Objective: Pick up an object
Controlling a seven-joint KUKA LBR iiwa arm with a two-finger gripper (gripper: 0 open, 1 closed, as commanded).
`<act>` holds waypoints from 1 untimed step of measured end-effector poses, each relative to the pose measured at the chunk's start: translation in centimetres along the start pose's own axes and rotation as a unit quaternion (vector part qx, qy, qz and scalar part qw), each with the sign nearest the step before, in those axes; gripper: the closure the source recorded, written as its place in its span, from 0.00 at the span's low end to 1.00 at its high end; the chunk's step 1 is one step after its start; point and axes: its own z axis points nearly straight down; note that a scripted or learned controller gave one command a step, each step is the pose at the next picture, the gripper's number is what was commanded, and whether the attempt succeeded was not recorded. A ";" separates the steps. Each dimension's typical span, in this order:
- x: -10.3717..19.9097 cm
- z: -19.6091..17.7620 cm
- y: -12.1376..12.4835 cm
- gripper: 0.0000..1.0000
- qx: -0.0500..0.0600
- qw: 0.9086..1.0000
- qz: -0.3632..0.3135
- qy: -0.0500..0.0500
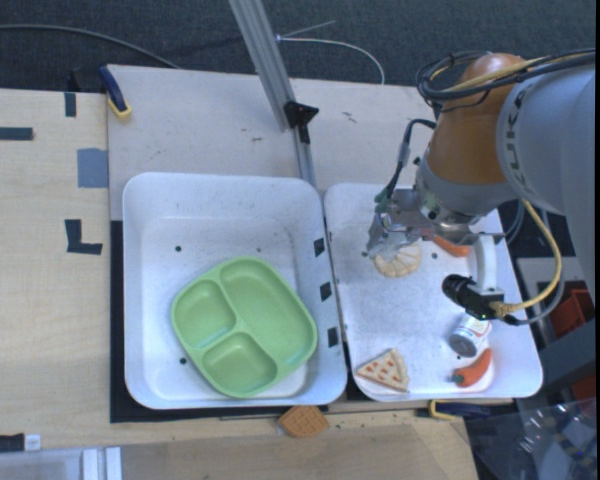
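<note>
My gripper [388, 242] hangs low in the right bin [380, 318], right over a round tan waffle-like cookie [400, 262] at the bin's upper middle. Its fingers are hard to make out against the arm. A pizza-slice toy [383, 370] lies at the bin's front edge. A small silver can [469, 334] and an orange-red pepper-shaped toy [474, 370] lie at the front right. An orange piece [454, 246] peeks out from under the arm.
The left bin [155, 208] holds a green three-compartment plate [244, 324]. A brown cookie [302, 422] lies on the bench just in front of the bins. A metal pole [265, 48] slants up from the bins' shared back edge.
</note>
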 end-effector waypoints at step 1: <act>5.4 -1.3 -0.1 1.00 -0.001 1.000 0.000 0.000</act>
